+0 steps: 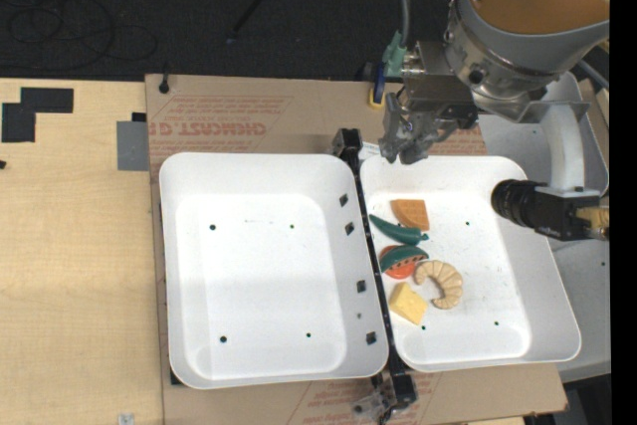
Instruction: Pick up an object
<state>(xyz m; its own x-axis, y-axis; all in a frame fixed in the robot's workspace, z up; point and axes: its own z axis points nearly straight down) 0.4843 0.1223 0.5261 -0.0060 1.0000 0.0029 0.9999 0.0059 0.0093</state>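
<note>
White right bin (pixel 537 338) holds every candidate, tan block (pixel 409 213), green pod (pixel 398 229), curled pastry (pixel 441 282) and yellow wedge (pixel 406 304), all lying untouched just beneath and camera-side of the gripper (pixel 406 152), so the pick seems hardly begun, its dark tip too murky to tell whether released or clenched.

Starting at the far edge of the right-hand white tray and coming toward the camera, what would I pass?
Pincer → orange-brown square toy slice → green curved plastic pod → red-and-green rounded toy piece → yellow plastic wedge
</note>
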